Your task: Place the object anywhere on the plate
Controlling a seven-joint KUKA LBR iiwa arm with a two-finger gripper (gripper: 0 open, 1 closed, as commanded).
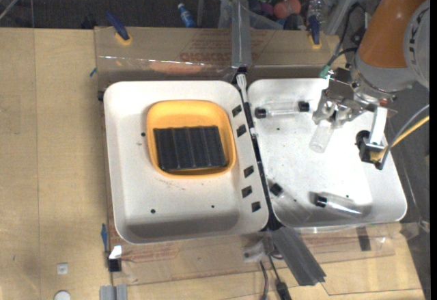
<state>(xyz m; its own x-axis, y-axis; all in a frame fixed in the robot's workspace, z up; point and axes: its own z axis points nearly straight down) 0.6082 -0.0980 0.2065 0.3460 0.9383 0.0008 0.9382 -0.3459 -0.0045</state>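
Two white bins sit side by side on the worktop (pixel 48 155). In the left bin (pixel 123 203) lies an orange plate (pixel 158 114) with rounded corners, and on it a dark ribbed block (pixel 189 148) covers most of the middle.

The arm (pixel 399 25) comes in from the right over the right bin (pixel 389 196). Its hand (pixel 326 117) hangs above the upper middle of that bin, and a clear tube (pixel 319 138) shows just below it, tilted a little off upright. The hand appears to be pinching the tube's top end, though the fingers blend into the metal parts around them, so the grip is hard to read.

Two more clear tubes with dark caps lie in the right bin: one (pixel 280 111) near the upper left corner, lying crosswise, and another (pixel 338 204) along the lower edge. All three are well apart from the plate, across the divider (pixel 249 148) between the bins.
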